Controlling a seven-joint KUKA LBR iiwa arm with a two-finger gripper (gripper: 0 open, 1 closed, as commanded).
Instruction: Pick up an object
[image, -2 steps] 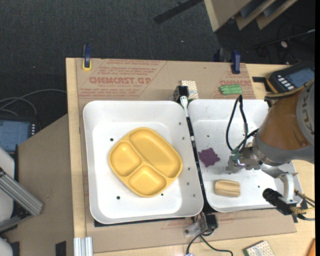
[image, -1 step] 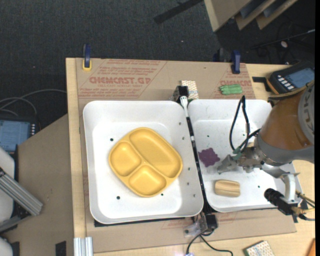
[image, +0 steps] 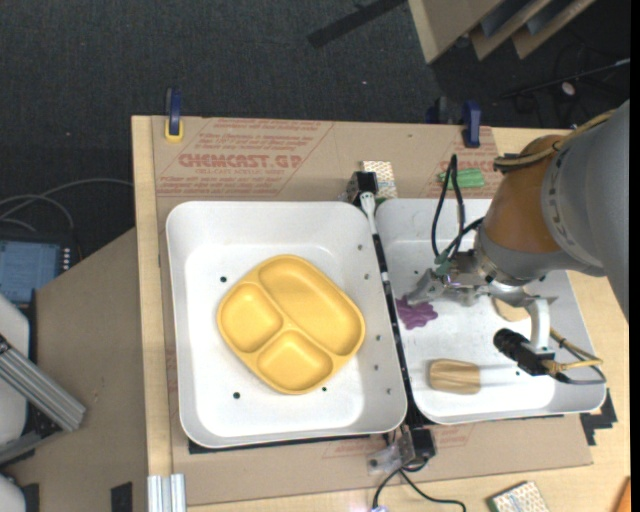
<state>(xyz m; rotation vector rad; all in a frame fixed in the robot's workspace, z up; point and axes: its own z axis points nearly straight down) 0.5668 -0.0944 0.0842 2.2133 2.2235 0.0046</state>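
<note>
Hovering over the right shallow white bin (image: 470, 335), claw (image: 430, 289) sat just up-right of a small flat purple piece (image: 418, 314); grip state could not be told. Tan wooden cylinder (image: 455, 376) lay farther forward, long axis crosswise.

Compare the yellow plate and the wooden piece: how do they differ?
Bin: the yellow plate lies in the left bin, the wooden piece in the right bin. Size: the plate is far larger. Shape: the plate has three compartments; the wooden piece is a plain stub. Both lie flat.
</note>
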